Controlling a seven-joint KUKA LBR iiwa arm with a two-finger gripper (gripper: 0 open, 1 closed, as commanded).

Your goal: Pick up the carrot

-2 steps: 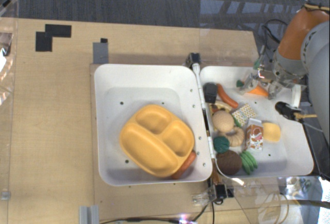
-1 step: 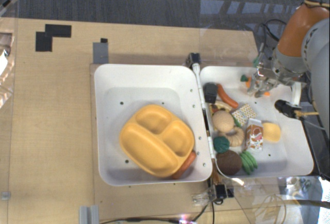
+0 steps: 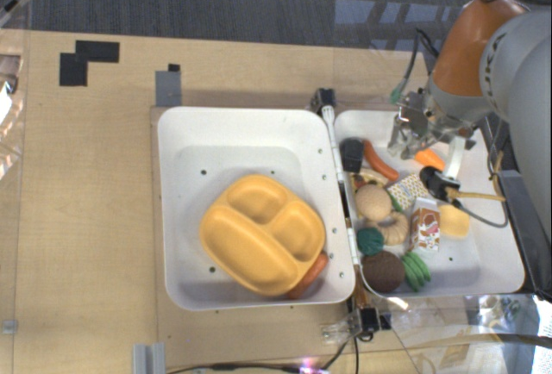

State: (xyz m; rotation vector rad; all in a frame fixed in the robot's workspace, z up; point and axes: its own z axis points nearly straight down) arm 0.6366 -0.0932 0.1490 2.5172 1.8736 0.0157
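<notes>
**Q:** Where is the carrot (image 3: 379, 161), and why is it awkward?

**A:** Note it in the right bin (image 3: 504, 273), far-left part, lying slantwise. A black object (image 3: 351, 152) sits just to its left, a beige ball (image 3: 373, 200) just near of it, and a checkered box (image 3: 405, 190) close on its near-right. That bin holds roughly 10 items crowded together, so only the carrot's far-right side looks reachable.

**Q:** And the gripper (image 3: 404, 140)?

**A:** It hangs over the far part of the same bin, just right of the carrot's far end, with the arm coming in from the right. You cannot tell from this slant whether it is spread or clenched. Nothing is visibly held in it. Log the grasp as not yet made.

**Q:** Anything that could mislead you?

**A:** 2 things. A small orange piece (image 3: 429, 158) lies just right of the gripper, nearly as close as the carrot. An orange-red item (image 3: 312, 273) also peeks from under the near-right rim of the yellow divided plate (image 3: 259, 230) in the left bin (image 3: 172, 191). Judgement: the elongated one in the right bin is the target. The next move probably needs a short shift left before descending.
</notes>
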